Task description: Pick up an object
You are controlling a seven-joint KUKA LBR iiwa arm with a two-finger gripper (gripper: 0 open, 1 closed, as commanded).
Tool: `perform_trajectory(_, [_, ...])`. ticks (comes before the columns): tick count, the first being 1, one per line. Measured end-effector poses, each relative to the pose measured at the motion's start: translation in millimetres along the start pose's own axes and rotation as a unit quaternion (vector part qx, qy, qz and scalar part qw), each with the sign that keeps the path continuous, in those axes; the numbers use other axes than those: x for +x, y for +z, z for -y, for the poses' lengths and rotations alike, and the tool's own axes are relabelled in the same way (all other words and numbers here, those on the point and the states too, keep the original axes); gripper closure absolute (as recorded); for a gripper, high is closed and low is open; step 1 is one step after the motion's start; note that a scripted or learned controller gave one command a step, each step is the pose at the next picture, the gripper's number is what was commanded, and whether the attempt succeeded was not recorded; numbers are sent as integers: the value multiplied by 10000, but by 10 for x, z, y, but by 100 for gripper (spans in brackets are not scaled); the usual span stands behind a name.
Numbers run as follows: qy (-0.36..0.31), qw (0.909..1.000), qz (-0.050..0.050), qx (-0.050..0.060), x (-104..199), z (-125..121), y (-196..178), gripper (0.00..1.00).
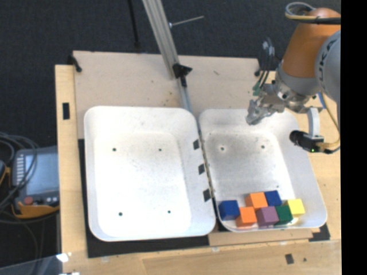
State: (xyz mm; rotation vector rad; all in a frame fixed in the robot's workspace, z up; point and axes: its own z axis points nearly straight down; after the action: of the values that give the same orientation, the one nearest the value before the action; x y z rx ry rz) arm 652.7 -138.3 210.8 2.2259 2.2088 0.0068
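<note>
Lying in a tight cluster at the near end of the right bin (298, 171), the candidate objects are small cubes: a blue one (229, 209), two orange (257, 199) (247, 215), a second blue (273, 197), a purple (267, 215), a green (284, 212) and a yellow (296, 206). Most touch a neighbour; the first blue cube sits at the cluster's left edge with a little bare floor beside it, and the yellow cube is at the far right, close against the bin's wall.

Step in hand, as I judge it: approach, before any grasp. Nothing is lifted; all cubes rest on the bin floor.

The hand (256, 114) hangs over the far end of the same bin, well apart from the cubes, across the bin's bare middle. Whether its tips are spread or closed cannot be told at this size and angle; nothing shows between them.

Next move, by my reading: travel toward the near end of the right bin, settle above one cube, and descend. An outer cube looks the easier pick, since the inner ones are hemmed in and leave little room beside them.

Arm pose: the grey arm with its orange band (304, 44) enters beyond the right bin's far right corner, wrist tilted down and toward the bin's far wall. A black cable fitting (304, 137) sits just right of the hand.

Left of the right bin lies the left bin (92, 153), touching it along a shared edge, both on the tabletop (114, 79).
</note>
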Motion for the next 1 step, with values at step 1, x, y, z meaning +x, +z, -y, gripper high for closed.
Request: perform_trajectory(1, [-25, 10000, -2, -2, 26, 64, -503, 100])
